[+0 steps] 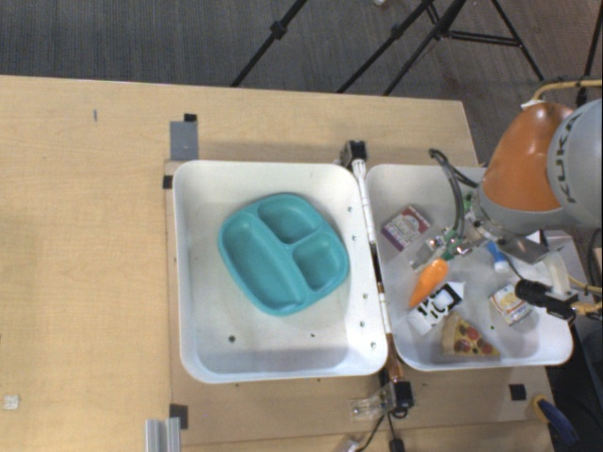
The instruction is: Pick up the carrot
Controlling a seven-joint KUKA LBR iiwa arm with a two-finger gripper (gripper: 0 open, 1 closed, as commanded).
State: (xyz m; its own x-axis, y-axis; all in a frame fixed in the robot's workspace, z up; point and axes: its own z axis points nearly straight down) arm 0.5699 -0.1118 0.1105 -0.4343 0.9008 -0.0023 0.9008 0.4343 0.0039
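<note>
The orange carrot (429,282) lies slanted in the right bin (556,351), thick end up and to the right, its tip pointing down-left. My gripper (449,246) hangs right over the carrot's thick end, reaching in from the right under the grey and orange wrist. The wrist hides the spot where gripper and carrot meet, so contact cannot be judged.
Around the carrot in the right bin lie a purple packet (406,226), a black-and-white card (436,306), a pizza slice (467,338), a small carton (509,304) and a blue item (497,256). A teal divided plate (283,252) sits in the left bin (203,347).
</note>
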